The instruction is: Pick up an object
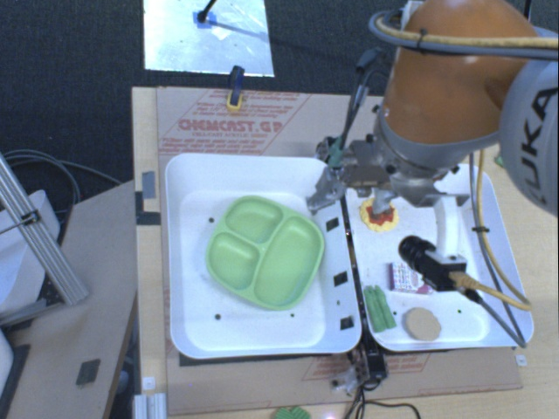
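My gripper (383,201) hangs under the big orange band of the arm, low over the back of the right bin (493,234). Directly beneath it lies a small yellow and red toy (381,221); whether it touches the toy cannot be made out. Nearer the front of the same bin are a green ridged piece (377,308), a tan round disc (423,324) and a small pink and white card (401,276). A light green divided plate (265,250) rests in the left bin (188,234).
The wall between the two bins (348,260) runs just left of the gripper. Cardboard (236,120) lies under both bins, with a yellow and blue clip (235,90) at its back edge. A shiny metal sheet (208,24) lies beyond it.
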`<state>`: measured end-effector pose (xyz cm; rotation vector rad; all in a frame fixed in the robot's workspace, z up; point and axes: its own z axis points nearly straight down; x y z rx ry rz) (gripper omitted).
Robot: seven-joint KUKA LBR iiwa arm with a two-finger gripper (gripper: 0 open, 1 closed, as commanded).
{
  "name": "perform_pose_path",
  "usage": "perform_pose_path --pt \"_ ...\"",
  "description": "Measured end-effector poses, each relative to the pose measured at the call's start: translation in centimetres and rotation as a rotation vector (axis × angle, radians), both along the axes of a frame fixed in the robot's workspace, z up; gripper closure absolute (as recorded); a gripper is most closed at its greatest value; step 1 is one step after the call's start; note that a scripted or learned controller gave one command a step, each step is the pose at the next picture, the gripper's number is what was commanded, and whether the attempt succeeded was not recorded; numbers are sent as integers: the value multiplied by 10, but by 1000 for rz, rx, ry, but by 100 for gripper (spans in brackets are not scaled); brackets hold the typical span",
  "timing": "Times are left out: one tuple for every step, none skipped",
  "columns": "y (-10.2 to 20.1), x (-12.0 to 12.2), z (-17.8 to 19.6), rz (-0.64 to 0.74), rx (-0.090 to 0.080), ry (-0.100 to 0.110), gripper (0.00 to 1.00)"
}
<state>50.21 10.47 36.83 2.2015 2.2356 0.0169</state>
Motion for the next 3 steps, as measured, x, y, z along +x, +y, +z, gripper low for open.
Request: perform_pose_path --pt "35 -16 -45 -9 -4 10 0" --pt "-85 26 -164 -26 -10 18 0" --pt "-76 27 -146 -13 -4 7 100"
